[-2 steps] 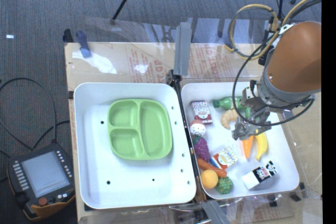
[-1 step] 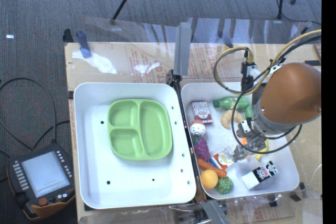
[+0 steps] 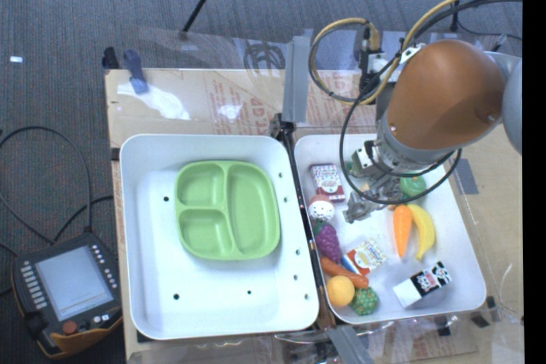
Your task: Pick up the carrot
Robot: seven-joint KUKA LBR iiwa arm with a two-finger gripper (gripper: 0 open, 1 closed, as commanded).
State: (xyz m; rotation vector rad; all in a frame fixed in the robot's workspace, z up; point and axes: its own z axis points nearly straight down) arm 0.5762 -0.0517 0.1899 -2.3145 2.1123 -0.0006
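An orange carrot (image 3: 401, 229) lies in the right-hand white bin (image 3: 465, 228), its broad top pointing up the frame and its tapered tip toward the bin's near edge. It rests flat on the bin floor, just beside a yellow banana (image 3: 421, 229) on its right. A second, smaller orange carrot (image 3: 343, 271) lies slantwise near the bin's left wall.

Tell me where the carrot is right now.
The carrot lies in the right bin, pressed against the banana on its right, just below the gripper.
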